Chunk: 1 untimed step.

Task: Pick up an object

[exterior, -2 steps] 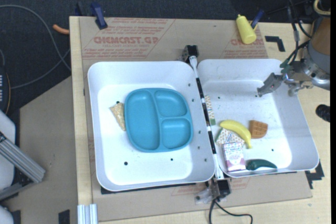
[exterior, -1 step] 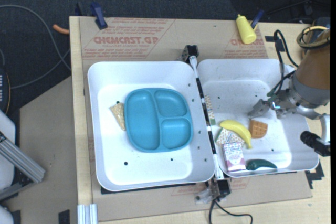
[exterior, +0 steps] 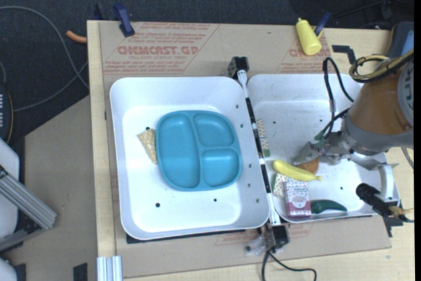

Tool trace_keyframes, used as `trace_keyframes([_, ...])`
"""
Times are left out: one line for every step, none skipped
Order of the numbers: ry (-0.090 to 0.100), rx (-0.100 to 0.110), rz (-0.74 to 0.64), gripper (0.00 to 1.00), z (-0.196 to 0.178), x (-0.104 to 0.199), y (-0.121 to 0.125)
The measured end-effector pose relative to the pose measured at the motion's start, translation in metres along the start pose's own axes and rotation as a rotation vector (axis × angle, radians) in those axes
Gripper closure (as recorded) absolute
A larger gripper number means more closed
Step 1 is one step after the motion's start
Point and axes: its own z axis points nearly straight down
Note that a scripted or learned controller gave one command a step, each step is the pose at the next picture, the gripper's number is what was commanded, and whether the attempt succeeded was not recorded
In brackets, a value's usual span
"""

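Observation:
The right bin holds a yellow banana near its left wall. In front of the banana lie a pink-labelled packet and a dark green object. My gripper is low in this bin, just right of and behind the banana's right end. A small orange-brown item shows right under it, partly hidden. The arm's orange band rises behind, to the right. I cannot see that anything is held.
The left bin carries a blue divided plate, with a tan slice sticking out at its left edge. A black cable loops over the right bin's back. A yellow clamp sits on the bench behind.

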Motion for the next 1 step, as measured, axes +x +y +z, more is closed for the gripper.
trace_keyframes([0.0,-0.002,0.001,1.0,-0.0101,-0.0001,0.0006])
